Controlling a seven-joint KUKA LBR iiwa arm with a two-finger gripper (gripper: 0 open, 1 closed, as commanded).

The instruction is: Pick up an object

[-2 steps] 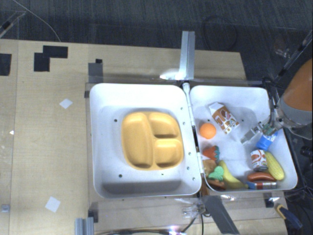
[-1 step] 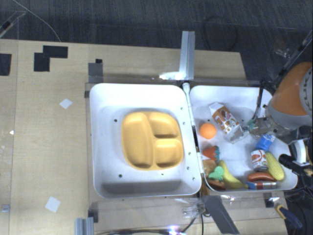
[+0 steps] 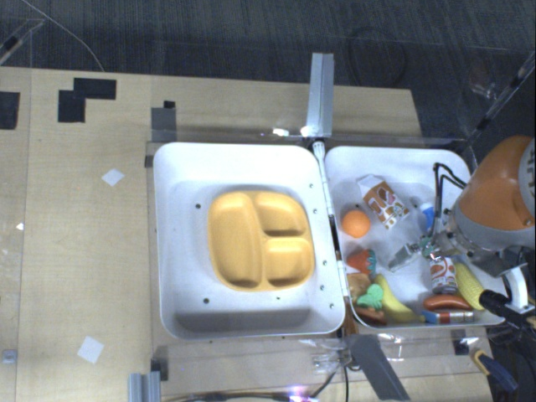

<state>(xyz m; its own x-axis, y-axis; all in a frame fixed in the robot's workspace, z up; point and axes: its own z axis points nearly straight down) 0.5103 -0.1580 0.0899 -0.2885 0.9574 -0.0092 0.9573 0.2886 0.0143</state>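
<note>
The right bin (image 3: 402, 162) holds several small toys: an orange ball (image 3: 356, 223), a brown and white carton (image 3: 381, 203), a red piece (image 3: 362, 260), a banana (image 3: 392, 300), a corn cob (image 3: 469, 285), a red sausage (image 3: 448, 304) and a small can (image 3: 441, 275). My gripper (image 3: 405, 256) hangs low in the middle of this bin, between the carton and the can, just right of the red piece. The arm's orange band (image 3: 502, 195) covers the bin's right side. I see no toy clearly in the gripper.
The left bin (image 3: 180, 224) holds a yellow three-compartment tray (image 3: 258, 239). A metal post (image 3: 321, 90) stands behind the divide between the bins. Black cables (image 3: 444, 182) run along the wrist. Tan bench (image 3: 75, 249) extends to the left.
</note>
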